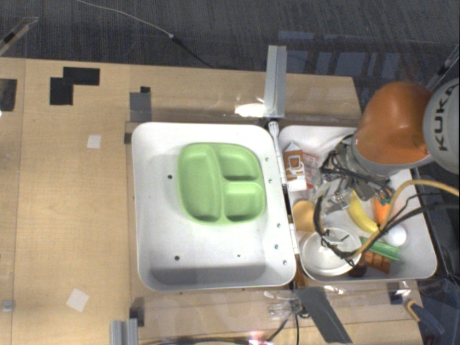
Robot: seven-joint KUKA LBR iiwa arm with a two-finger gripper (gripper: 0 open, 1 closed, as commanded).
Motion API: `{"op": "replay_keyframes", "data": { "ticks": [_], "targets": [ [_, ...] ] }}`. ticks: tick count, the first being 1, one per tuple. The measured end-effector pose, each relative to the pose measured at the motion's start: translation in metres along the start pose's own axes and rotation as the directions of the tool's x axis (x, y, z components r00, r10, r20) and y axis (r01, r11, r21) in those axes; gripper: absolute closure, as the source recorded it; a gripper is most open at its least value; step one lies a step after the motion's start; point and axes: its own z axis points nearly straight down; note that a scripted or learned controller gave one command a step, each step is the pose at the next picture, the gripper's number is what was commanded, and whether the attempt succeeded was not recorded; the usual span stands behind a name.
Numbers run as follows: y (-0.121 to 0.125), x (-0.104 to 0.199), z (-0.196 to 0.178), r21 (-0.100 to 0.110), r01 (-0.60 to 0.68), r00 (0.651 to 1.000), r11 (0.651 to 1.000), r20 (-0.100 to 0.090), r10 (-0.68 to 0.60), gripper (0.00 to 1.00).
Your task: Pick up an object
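Note:
My gripper (335, 203) hangs low over the middle of the right bin (425, 259), under the orange wrist band (392, 124), with cables around it. Just right of it lies a yellow banana (364, 215), with an orange carrot (382, 209) beyond that. A tan round object (305, 215) sits to its left and a metal bowl (325, 259) lies in front of it. Nothing can be seen held by the gripper.
A white egg-like piece (397, 234), a green block (387, 251) and a brown block (376, 262) lie at the bin's front right. A brown-and-white packet (295, 165) lies at its back left. The left bin (152, 192) holds a green divided plate (221, 182).

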Motion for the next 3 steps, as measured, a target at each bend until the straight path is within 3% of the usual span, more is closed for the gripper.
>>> {"op": "replay_keyframes", "data": {
  "ticks": [1,2,3],
  "targets": [
    [-0.059,-0.039,-0.117,-0.013,0.164,0.986,0.986,-0.017,-0.164,1.0],
    [0.056,0.049,-0.114,-0.023,0.162,0.986,0.986,-0.025,-0.163,1.0],
    [-0.018,0.058,-0.136,-0.022,0.292,0.956,0.956,-0.023,-0.293,1.0]
  ]
}}
